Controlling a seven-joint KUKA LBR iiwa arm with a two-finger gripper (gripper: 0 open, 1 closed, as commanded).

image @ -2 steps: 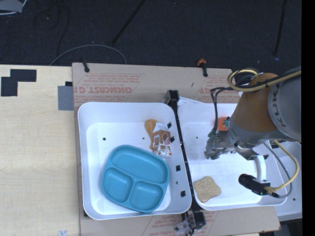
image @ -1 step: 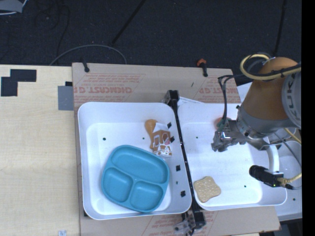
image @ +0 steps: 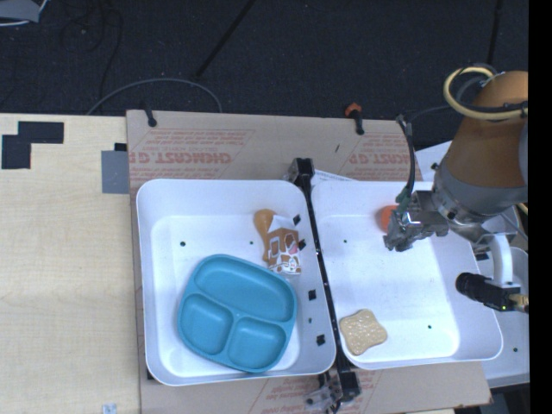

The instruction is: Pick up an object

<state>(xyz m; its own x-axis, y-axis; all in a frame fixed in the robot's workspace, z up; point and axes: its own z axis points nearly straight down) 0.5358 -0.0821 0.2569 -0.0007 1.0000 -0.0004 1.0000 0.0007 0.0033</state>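
Note:
My gripper (image: 398, 235) hangs over the back part of the right bin (image: 414, 352), pointing down and to the left. Just behind and left of it lies a small orange-red object (image: 385, 216), partly hidden by the gripper body. A tan toast-like piece (image: 362, 331) rests in the right bin's front left corner. In the left bin (image: 159, 231) sit a blue divided plate (image: 237, 312), a small patterned packet (image: 284, 251) and a brown piece (image: 264, 222) behind it.
A black divider strip (image: 312, 257) runs between the two bins. Brown cardboard (image: 224, 149) lies under and behind them. The arm's grey body and orange band (image: 487, 145) fill the right side, with a black fitting (image: 487, 291) over the right bin's edge.

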